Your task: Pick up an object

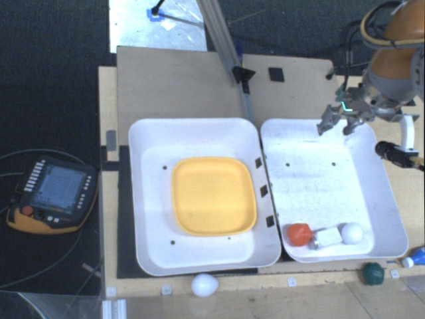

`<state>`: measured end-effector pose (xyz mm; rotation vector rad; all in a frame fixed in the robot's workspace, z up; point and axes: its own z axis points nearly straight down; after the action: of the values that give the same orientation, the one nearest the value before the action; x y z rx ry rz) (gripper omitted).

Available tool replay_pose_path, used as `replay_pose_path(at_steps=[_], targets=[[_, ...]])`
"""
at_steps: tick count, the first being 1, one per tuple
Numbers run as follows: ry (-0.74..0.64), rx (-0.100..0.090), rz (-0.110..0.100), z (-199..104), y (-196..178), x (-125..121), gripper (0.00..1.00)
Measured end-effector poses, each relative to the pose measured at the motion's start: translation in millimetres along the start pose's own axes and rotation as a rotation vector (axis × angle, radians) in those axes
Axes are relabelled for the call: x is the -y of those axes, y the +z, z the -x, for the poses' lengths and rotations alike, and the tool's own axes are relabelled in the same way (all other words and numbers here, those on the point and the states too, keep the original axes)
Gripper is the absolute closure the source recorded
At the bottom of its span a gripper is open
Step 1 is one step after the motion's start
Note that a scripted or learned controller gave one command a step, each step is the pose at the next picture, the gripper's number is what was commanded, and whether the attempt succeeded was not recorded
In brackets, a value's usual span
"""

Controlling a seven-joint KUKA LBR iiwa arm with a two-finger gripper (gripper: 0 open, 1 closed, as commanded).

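Observation:
In the right bin, near its front edge, lie a small red object, a white block and a white ball, close together in a row. A yellow square plate lies flat in the left bin. My gripper hangs over the right bin's back edge, far from the small objects. Its two fingers are spread apart and nothing is between them.
A white egg-shaped object and a dark green ball lie on the bench in front of the bins. A teach pendant rests at the left. A slanted metal pole rises behind the bins.

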<state>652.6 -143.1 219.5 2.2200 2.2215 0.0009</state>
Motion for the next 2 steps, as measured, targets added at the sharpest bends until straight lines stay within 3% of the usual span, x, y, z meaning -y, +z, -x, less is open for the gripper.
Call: replay_pose_path(at_steps=[1, 2], targets=[[0.0, 0.0, 0.0, 0.0, 0.0, 0.0, 0.0], [0.0, -0.001, -0.003, -5.8, 46.0, 6.8, 0.0]])
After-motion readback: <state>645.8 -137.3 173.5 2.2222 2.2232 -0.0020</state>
